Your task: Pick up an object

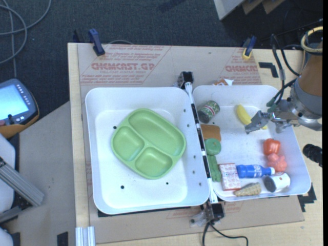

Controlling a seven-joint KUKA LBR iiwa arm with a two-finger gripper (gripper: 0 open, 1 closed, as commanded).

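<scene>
The gripper hung over the upper right part of the right bin, its grey fingers pointing toward the left of the frame. The fingers looked only slightly apart, with nothing between them. Just left of the tips lay a yellow banana-shaped toy, near them but not touching. The middle of the right bin, between the banana toy and the lower row of items, stood open as bare white floor.

Along that bin's left wall sat a small tin can on its side, a brown square piece, a green round lid-like piece and a dark green strip. Across the lower edge lay a red-and-white packet, a blue tube with a white end, an ice-cream cone toy and a white cup with a dark opening. Near the right wall rested an orange-red toy and, just below it, a pink lumpy one.

The left bin held a light green divided tray with three compartments, lying tilted near the centre, with white floor left all round it. The two bins met at a shared rim down the middle of the frame.

Both bins rested on a board printed with red lettering, fixed by blue clamps at the upper edge. Dark carpet filled the top of the frame, and a lit screen showed at the left edge.
</scene>
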